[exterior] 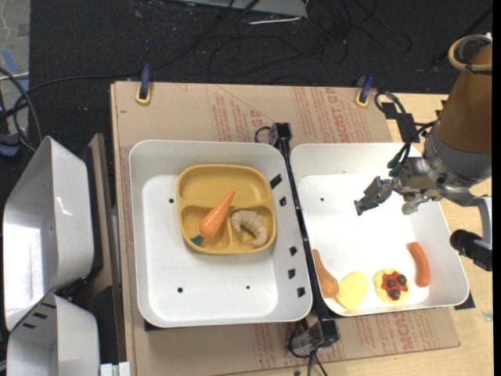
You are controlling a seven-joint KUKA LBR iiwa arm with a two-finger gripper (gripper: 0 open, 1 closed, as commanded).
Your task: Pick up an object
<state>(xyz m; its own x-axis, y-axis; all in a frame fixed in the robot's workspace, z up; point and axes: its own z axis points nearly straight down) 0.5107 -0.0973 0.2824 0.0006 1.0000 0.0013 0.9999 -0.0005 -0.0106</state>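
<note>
My gripper [391, 200] hovers over the upper middle of the right bin [344, 163]. Its two dark fingers [369, 200] stand spread apart, open, with nothing between them. Along that bin's front edge lie an orange drumstick-shaped toy [325, 275], a pale yellow round piece [353, 289], a small yellow tart with red and dark toppings [391, 284] and an orange-red sausage [421, 263]. All of these are well below the gripper in the view and apart from it.
The left bin [156, 288] holds a yellow divided plate [194, 180] with a toy carrot [217, 214] and a pale shrimp-like piece [251, 225]. A black divider [291, 210] runs between the bins. The bench carries blue-and-yellow clamps [143, 84] at the back.
</note>
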